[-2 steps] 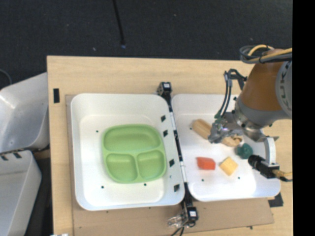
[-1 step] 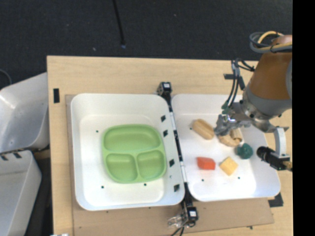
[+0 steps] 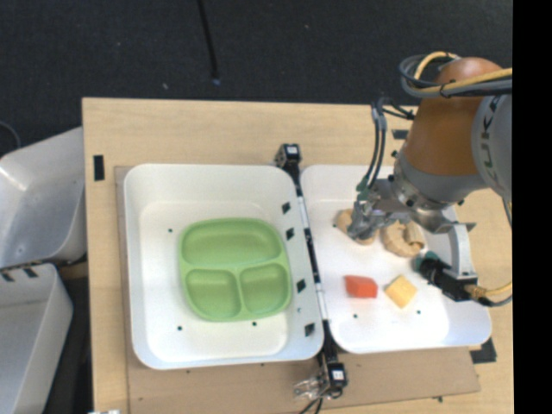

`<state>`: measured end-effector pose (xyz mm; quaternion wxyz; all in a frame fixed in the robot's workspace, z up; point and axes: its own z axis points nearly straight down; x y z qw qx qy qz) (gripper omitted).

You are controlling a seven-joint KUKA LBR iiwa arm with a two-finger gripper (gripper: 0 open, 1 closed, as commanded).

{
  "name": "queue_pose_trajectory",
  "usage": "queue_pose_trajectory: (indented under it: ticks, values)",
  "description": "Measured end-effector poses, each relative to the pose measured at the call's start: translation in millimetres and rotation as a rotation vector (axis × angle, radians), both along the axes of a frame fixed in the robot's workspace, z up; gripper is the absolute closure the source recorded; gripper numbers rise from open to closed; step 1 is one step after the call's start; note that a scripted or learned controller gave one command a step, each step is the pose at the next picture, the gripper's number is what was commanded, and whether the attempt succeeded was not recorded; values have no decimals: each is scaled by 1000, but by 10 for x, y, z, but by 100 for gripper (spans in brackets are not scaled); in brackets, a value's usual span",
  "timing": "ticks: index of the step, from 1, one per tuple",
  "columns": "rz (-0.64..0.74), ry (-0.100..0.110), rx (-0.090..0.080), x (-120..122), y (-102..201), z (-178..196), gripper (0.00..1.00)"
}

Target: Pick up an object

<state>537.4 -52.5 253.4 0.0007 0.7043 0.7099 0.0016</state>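
standing on dark carpet [image 3: 259, 33], wooden bench [image 3: 216, 128].

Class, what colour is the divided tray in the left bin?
Light green; the divided tray shows plainly in the camera view.

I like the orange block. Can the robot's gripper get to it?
Probably yes. The orange block lies by itself on the right bin's floor, apart from the yellow block, with nothing on top. The gripper is just above it in the picture, over that bin.
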Motion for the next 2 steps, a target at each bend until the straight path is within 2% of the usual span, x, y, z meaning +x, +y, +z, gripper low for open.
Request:
queue_pose_trajectory:
  ticks: [2]
  values:
    - [-1,4,0,43,1117,-130,100]
